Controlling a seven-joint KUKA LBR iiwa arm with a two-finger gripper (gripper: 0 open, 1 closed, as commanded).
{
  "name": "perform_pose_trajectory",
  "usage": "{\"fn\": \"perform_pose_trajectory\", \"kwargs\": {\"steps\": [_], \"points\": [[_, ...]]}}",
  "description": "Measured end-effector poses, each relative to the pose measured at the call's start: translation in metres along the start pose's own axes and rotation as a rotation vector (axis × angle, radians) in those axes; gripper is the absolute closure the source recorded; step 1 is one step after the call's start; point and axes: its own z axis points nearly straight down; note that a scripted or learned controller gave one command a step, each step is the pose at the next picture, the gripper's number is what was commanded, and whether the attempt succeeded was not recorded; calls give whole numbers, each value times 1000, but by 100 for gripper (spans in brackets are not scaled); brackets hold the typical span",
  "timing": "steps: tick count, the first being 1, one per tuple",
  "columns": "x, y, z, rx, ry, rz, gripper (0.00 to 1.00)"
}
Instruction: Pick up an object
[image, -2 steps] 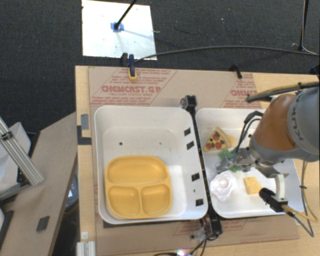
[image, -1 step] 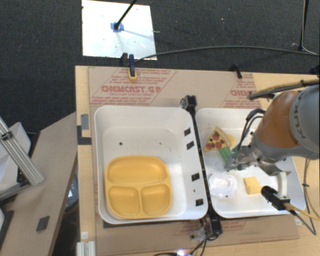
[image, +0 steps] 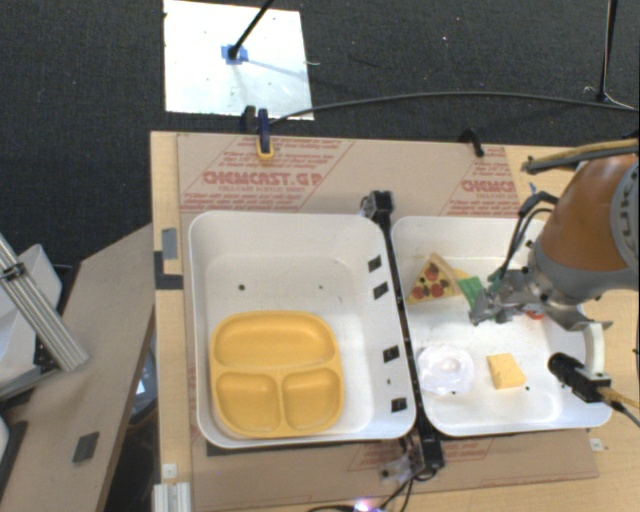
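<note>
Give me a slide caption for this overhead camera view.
Gripper low in the right bin beside a pizza slice; yellow tray in the left bin.

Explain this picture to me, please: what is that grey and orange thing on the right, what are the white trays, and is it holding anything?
You are looking down at a slant from one fixed camera above a workbench. The grey and orange thing is a robot arm reaching in from the right. At its end is a gripper, the part that grasps things; here it is low over the right bin, next to a toy pizza slice. I cannot tell whether its fingers are open or shut, and nothing can be seen held between them.

The two white trays are shallow bins standing side by side. The left bin holds a yellow divided plate. The right bin also holds a yellow block, a clear round lid-like piece and a small green item by the gripper.
</note>
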Motion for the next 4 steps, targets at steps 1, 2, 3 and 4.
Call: {"fn": "perform_pose_trajectory", "kwargs": {"steps": [1,2,3,4], "points": [[5,-6,-57,0,1,-6,100],[14,1,-107,0,1,-7,100],[66,2,-101,5,4,-11,100],[120,12,-86,6,3,-11,100]]}}
